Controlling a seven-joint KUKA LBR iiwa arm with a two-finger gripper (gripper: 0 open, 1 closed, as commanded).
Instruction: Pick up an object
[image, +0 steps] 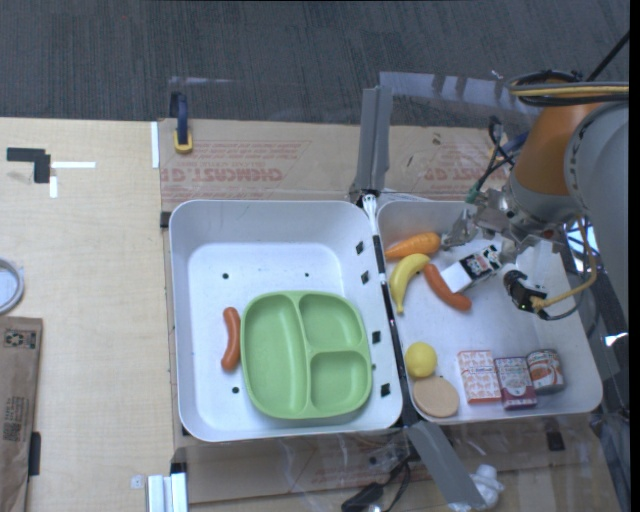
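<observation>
My gripper (474, 262) hangs low in the right bin (560, 320), in its back part, under the grey arm with the orange band. Its tip is right beside the upper end of a red-orange sausage (446, 287). An orange carrot (412, 244) lies just to the gripper's left, and a yellow banana (404, 279) curves below the carrot. Nothing can be made out held in the gripper.
Toward the front of the right bin are a lemon (421, 358), a tan round disc (436, 398), two small red packets (478, 376) (514, 382) and a small can (545, 369). The left bin (200, 260) holds a green divided plate (305, 352) and an orange sausage (231, 337).
</observation>
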